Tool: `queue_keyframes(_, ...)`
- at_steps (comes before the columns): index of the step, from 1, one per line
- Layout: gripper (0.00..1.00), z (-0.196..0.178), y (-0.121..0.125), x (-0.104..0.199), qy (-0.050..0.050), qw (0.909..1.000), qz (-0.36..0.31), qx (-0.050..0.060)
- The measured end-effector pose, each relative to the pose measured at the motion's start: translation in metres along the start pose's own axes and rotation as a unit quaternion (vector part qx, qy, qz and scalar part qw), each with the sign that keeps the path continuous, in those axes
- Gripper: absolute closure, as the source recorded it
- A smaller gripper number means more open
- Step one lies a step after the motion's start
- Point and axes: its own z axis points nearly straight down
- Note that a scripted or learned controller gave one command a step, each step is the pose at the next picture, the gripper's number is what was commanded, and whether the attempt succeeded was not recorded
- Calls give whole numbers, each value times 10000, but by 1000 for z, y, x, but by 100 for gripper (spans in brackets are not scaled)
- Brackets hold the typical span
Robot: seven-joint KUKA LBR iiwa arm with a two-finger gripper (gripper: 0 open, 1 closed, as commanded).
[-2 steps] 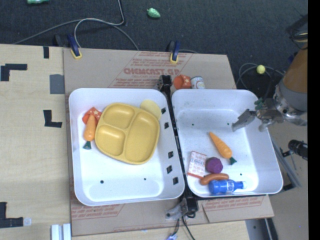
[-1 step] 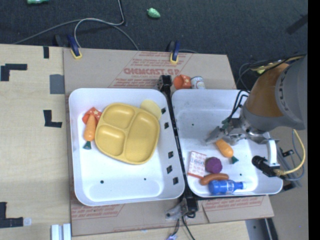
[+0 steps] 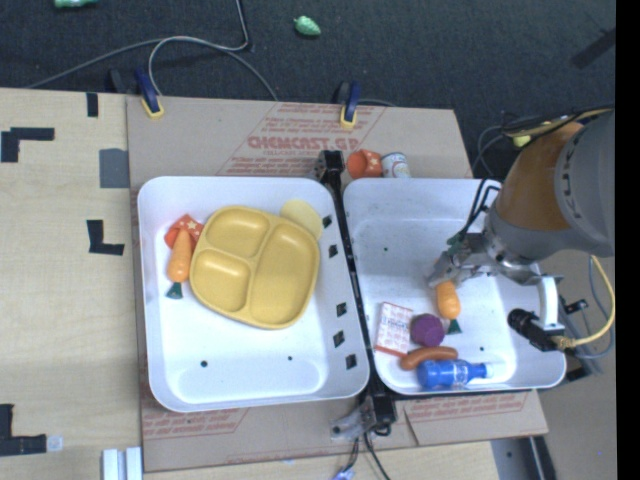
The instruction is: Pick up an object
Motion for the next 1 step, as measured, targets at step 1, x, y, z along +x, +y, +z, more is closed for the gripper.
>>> queue_keyframes(1,100,-95,18,65,12,10000,-7,10)
